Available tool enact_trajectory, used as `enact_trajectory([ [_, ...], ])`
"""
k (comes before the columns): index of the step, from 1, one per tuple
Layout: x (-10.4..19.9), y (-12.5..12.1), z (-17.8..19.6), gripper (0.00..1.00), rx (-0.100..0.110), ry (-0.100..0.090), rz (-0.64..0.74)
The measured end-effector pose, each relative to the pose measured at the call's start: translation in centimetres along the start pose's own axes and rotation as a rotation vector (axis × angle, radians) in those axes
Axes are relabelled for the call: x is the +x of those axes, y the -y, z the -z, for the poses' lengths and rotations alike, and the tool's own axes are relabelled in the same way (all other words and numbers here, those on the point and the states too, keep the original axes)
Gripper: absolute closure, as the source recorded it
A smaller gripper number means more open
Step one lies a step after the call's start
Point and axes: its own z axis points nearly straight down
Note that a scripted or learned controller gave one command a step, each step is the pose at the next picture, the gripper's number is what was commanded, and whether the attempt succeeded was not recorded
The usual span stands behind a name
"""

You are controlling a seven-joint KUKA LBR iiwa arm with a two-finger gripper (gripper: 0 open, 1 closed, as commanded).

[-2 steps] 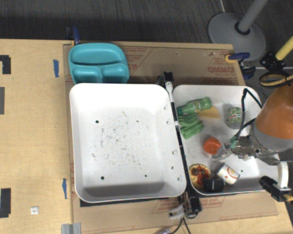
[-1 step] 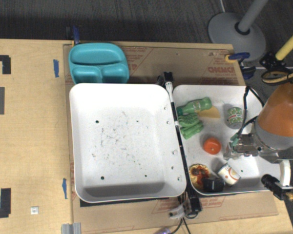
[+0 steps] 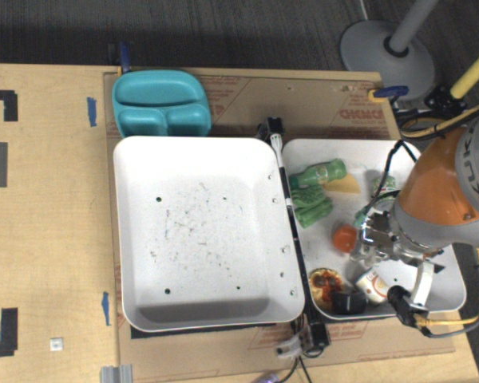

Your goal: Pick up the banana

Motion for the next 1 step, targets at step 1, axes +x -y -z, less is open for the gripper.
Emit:
enact_trajectory([
  [1,0.02,-0.07,1.01,1.00,-0.002,0.000,0.000],
])
